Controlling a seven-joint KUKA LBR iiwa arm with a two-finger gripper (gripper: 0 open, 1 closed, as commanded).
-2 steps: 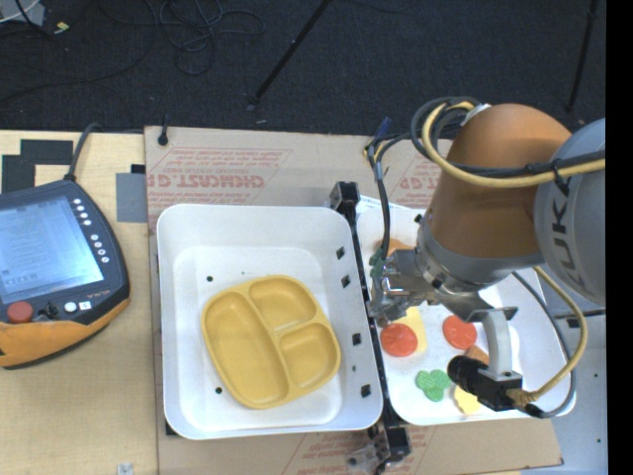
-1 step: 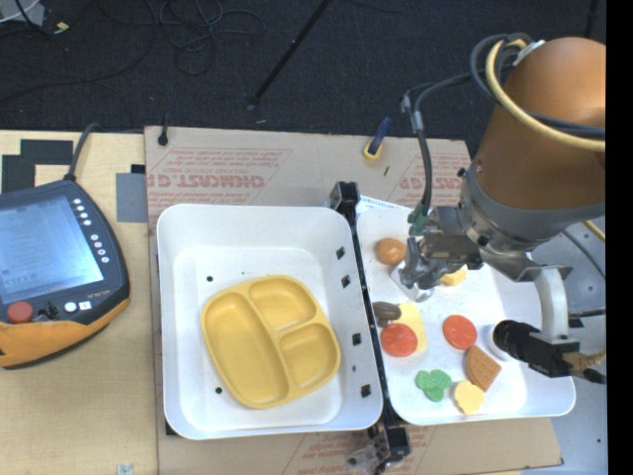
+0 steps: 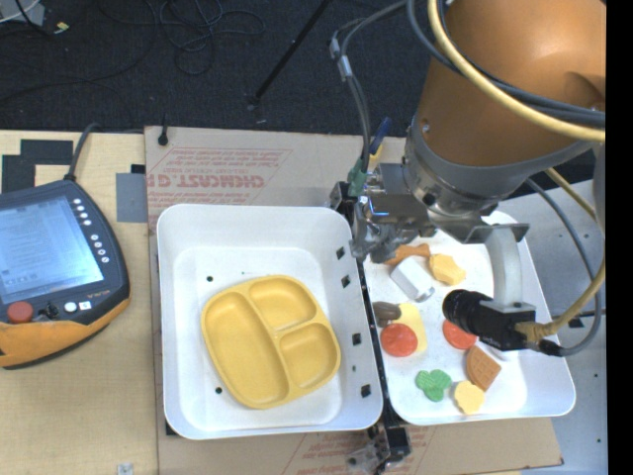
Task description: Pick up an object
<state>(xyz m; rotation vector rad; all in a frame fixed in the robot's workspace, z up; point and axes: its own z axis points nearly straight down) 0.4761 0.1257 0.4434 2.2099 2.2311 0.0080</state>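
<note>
My gripper [image 3: 374, 234] hangs low over the far left corner of the right bin [image 3: 554, 394], close to the wall between the bins. Just in front of it lie a white block [image 3: 412, 280], an orange piece [image 3: 409, 254] and a yellow piece [image 3: 446, 267]. Nearer the front are a red disc [image 3: 400, 340] on a yellow slice [image 3: 415, 322], a small dark brown piece [image 3: 386, 313], a red piece [image 3: 457, 336], a green piece [image 3: 432, 384], a brown toast slice [image 3: 483, 368] and a yellow chunk [image 3: 469, 398]. I see nothing held in the gripper.
The left bin [image 3: 188, 245] holds a yellow divided plate [image 3: 272, 339]. A teach pendant [image 3: 54, 260] lies on the bench at the left. The arm's big orange and grey body [image 3: 504, 87] covers the right bin's far side.
</note>
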